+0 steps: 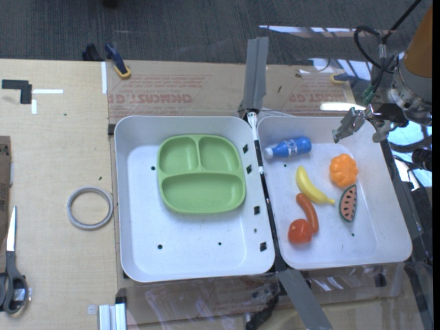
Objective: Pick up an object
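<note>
The right bin (371,249) holds a blue bottle (287,148) lying on its side, a yellow banana (311,185), an orange pumpkin-like toy (343,170), a watermelon slice (348,203) and a red pepper-like toy (304,221). My gripper (364,124) hangs at the bin's upper right corner, above and right of the orange toy. Its two fingers are spread apart with nothing between them.
The left bin (130,205) carries a green divided plate (201,172). On the bench to the left lie a roll of tape (90,207) and scissors (12,280). Cables and the arm's body crowd the upper right.
</note>
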`<state>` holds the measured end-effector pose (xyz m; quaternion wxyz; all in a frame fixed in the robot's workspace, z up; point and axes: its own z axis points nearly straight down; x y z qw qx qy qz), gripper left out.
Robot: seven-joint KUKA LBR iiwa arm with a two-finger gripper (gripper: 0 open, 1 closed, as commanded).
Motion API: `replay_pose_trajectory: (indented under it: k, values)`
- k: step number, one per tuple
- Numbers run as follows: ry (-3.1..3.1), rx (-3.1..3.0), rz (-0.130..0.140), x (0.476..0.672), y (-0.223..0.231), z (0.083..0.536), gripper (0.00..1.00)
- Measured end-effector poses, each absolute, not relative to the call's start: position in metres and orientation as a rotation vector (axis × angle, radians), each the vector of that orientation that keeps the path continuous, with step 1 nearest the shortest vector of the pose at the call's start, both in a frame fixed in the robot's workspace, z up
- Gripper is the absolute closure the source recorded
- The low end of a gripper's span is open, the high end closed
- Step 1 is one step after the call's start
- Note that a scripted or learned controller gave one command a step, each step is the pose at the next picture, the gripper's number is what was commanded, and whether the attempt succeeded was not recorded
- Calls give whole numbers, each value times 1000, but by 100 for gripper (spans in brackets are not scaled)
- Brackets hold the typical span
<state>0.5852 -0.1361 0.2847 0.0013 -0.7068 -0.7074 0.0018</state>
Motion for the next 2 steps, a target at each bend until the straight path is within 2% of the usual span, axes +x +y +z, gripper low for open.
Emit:
replay_pose_trajectory:
  k: [1,2]
  values:
    - [-2447,-1966,3,582,-117,105,0]
    - [-2312,-2122,3,559,-114,90,0]
